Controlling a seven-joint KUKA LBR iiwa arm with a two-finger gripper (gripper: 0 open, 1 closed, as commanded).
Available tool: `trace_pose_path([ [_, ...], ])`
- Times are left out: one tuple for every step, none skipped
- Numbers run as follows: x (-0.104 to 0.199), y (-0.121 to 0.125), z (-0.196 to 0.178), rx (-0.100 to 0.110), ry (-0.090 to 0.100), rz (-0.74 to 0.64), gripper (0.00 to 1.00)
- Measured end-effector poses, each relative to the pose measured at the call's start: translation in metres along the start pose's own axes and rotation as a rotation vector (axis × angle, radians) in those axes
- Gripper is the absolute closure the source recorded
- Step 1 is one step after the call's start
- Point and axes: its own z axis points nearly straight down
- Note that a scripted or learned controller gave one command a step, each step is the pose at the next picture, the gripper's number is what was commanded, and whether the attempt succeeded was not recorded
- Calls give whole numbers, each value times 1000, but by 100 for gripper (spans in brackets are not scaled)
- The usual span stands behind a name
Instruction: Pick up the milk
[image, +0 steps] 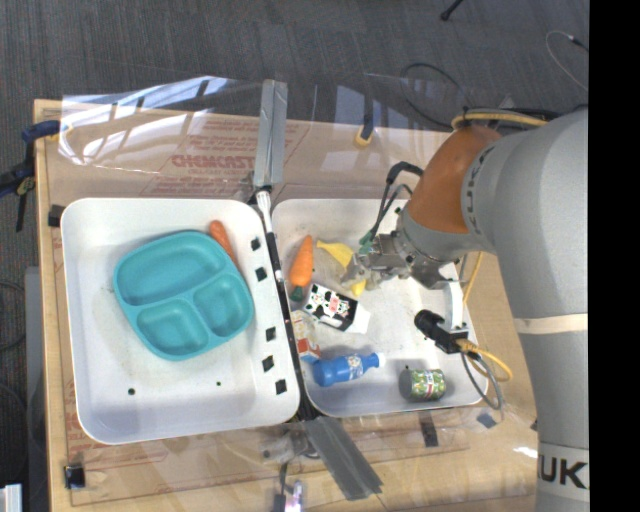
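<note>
The milk (333, 308) is a small white carton with black cow patches, lying on its side near the left wall of the right bin (400, 320). My gripper (362, 275) hangs over the middle of that bin, just up and to the right of the carton, close to its right end. The view does not show anything held by the gripper. A yellow item (338, 254) lies right beside the gripper on its left.
An orange carrot (301, 260) lies above the milk. A blue bottle (345, 368) and a green can (423, 382) sit at the bin's front. The left bin (90, 380) holds a teal divided plate (183, 293) and another orange piece (222, 238).
</note>
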Motion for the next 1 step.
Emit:
trace_pose_path([
  [13, 6, -70, -1, 0, 120, 100],
])
